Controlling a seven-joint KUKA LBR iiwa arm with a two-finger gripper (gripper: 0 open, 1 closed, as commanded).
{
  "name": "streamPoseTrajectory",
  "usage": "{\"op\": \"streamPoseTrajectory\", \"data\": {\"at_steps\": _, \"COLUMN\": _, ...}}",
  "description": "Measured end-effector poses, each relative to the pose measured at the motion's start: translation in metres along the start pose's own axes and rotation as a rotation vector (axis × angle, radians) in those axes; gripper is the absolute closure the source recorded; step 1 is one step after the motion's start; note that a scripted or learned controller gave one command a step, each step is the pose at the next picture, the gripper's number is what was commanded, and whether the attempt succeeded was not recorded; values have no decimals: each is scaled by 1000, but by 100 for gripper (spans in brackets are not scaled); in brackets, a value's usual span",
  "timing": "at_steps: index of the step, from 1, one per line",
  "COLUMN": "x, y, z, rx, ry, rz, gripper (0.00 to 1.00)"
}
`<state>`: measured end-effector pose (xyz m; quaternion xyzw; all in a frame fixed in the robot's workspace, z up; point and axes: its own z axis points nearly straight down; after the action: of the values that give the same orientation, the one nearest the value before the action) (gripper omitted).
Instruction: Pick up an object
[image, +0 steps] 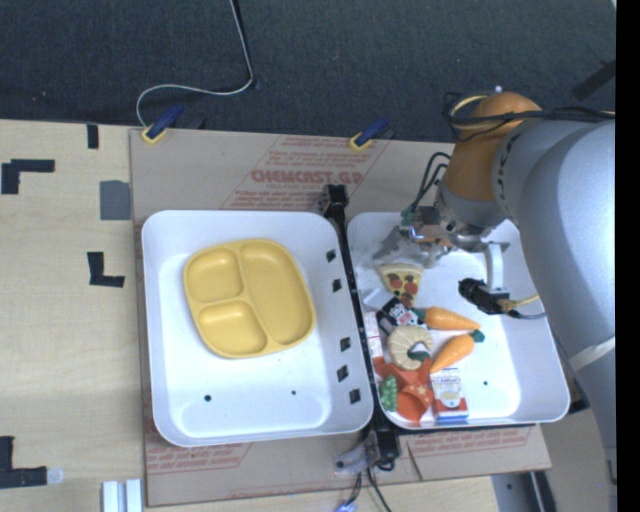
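The gripper (425, 238) hangs over the back part of the right bin (535, 385), near the divider between the two bins. Its metal fingers point down and toward the left, and I cannot tell whether they are spread or closed, because the wrist covers them from this angle. Nothing is seen between them.

The objects to pick lie in a small heap in the front-left part of the same bin. The closest one is the pizza slice toy (402, 279), just beside the gripper, a little toward the front of the bench. Its pointed end looks toward the front, so its long axis runs about from back to front. Farther to the front lie two toy carrots: the upper carrot (450, 320) lies almost across the bin, and the lower carrot (452, 351) is tilted. The round cookie-like piece (409, 345) lies just beside the lower carrot, and a small red-and-white packet (449, 390) lies near the front wall.

I judge that the move must go down and slightly forward for the pizza slice.

The arm comes in from the right, its orange band (485, 150) above the wrist, the wrist bent down over the bin. The left bin (165, 330) holds a yellow divided plate (250, 295), well apart from the gripper.
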<state>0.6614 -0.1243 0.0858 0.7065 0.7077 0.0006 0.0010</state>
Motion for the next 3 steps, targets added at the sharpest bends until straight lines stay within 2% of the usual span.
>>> {"op": "streamPoseTrajectory", "data": {"at_steps": 1, "x": 30, "y": -44, "z": 0, "rx": 2, "ry": 0, "rz": 1, "gripper": 0}}
{"op": "streamPoseTrajectory", "data": {"at_steps": 2, "x": 18, "y": 8, "z": 1, "rx": 0, "ry": 0, "rz": -1, "gripper": 0}}
{"op": "streamPoseTrajectory", "data": {"at_steps": 3, "x": 21, "y": -41, "z": -4, "rx": 4, "ry": 0, "rz": 2, "gripper": 0}}
